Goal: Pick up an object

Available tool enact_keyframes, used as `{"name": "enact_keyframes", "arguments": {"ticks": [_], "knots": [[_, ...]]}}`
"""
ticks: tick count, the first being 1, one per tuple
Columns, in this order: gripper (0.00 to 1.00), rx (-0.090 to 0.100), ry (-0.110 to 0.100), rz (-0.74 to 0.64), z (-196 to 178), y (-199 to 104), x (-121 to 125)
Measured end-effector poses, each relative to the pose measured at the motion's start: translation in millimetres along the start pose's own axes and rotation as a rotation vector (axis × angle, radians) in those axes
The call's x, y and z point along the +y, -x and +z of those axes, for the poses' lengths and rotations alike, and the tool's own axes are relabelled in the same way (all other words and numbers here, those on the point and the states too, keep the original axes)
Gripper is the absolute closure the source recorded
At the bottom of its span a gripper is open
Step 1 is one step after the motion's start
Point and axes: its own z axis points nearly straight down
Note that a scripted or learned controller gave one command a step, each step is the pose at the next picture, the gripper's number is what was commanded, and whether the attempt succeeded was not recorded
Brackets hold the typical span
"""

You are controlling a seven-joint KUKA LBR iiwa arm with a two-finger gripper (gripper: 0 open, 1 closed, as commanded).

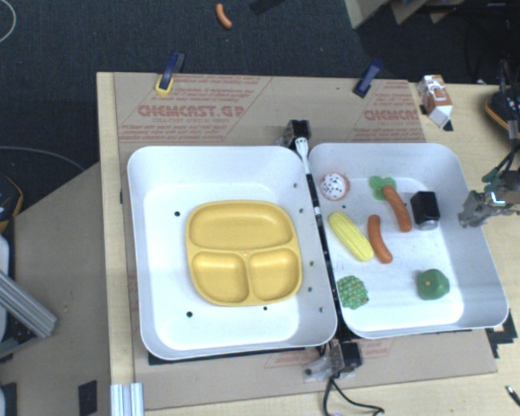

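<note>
The right bin [468, 306] holds several small toy foods. A yellow corn cob [350, 237] lies near its left wall, with an orange sausage [380, 238] just to its right. A longer orange carrot [397, 208] with a green top [381, 184] lies slantwise beside a black block [425, 209]. Near the bin's back left corner rests a white speckled ball [334, 185]. A green broccoli piece [353, 292] sits at the front left and a round green fruit [432, 284] at the front right. All lie apart from one another, except the carrot, which is close to the block.
The left bin [156, 319] holds a yellow divided plate [243, 251]. A small metal clamp [484, 204] sits at the right bin's right rim. Clips [167, 74] and a small box [435, 99] lie on the cardboard behind the bins.
</note>
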Motion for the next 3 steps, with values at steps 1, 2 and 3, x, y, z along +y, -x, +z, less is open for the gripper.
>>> {"name": "enact_keyframes", "arguments": {"ticks": [1,2,3], "knots": [[1.0,0.006,-0.005,-0.005,6.0,-55.3,10.7],[1.0,0.004,-0.001,-0.006,-5.4,-105.0,32.4],[1.0,0.003,-0.001,-0.005,2.0,-153.0,59.7]]}}
